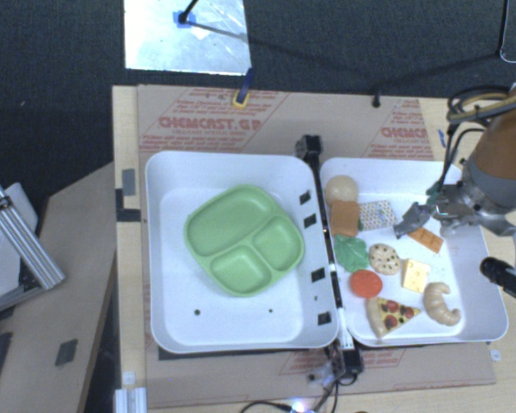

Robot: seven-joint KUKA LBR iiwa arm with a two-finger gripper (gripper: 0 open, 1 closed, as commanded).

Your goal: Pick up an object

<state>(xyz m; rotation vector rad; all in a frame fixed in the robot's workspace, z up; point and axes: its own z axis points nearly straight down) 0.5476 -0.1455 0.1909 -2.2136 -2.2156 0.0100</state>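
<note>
Camera view: gripper [415, 220] positioned over right bin [490, 317], just above orange cracker [427, 240]; cannot tell its state; green divided plate [243, 239] occupies left bin [168, 317].

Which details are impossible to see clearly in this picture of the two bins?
- Gripper: small and dark in the camera view; open or shut cannot be told.
- Orange cracker: whether the gripper touches it is unclear.
- Arm: cut off by the right edge.
- Patterned square: its print is too small to read.
</note>
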